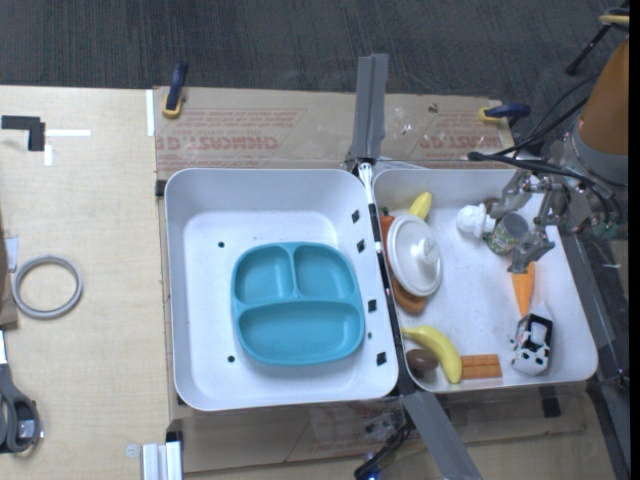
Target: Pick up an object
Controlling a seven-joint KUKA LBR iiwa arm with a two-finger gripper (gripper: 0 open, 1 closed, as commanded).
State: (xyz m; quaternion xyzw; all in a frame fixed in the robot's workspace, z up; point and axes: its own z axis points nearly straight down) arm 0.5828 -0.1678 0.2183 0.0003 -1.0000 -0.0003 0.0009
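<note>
The left bin (190, 298) holds a blue divided plate (297, 304), while the right bin (575, 298) holds a white lidded pot (415, 256), two bananas (437, 349), an orange carrot (523, 290) and a cow figure (532, 345), with the gripper (517, 230), its grip impossible to tell, above the carrot at the upper right.

I see the arm (607, 118) with an orange band above a grey wrist. Black cables loop around it. The gripper (520, 230) is bare metal, with thin linkages.
</note>
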